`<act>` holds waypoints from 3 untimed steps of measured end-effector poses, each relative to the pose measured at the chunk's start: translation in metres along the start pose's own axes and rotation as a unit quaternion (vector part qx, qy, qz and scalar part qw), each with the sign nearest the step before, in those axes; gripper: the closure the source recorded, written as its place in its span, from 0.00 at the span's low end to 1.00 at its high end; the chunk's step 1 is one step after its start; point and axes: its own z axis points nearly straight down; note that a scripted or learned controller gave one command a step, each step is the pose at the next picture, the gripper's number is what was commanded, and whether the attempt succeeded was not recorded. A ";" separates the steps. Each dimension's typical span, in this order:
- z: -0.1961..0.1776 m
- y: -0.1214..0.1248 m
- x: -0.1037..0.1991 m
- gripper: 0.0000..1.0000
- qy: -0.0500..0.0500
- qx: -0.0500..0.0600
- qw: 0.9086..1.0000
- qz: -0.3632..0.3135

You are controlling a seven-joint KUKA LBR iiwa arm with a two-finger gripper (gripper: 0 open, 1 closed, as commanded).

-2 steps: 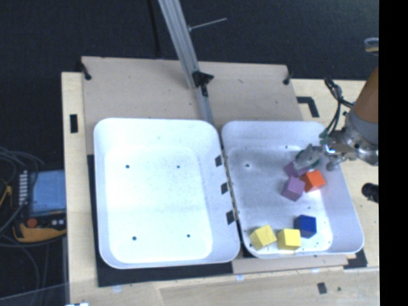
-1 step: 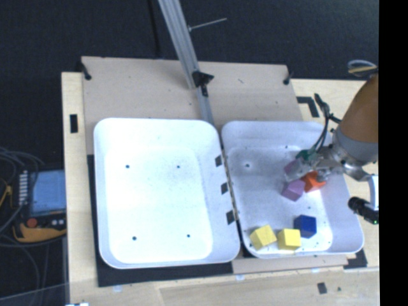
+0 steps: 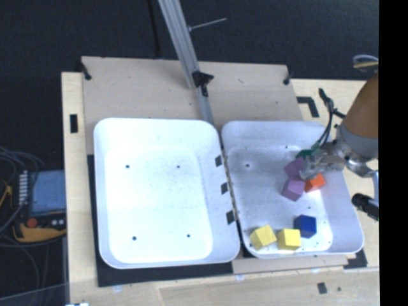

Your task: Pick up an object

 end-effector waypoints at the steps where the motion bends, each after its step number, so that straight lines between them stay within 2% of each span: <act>1: -0.062 0.007 0.003 1.00 0.000 -0.001 1.000 -0.004; 2: -0.077 0.008 0.002 1.00 0.001 0.001 1.000 -0.004; 3: -0.069 0.000 0.053 1.00 0.002 0.003 1.000 -0.005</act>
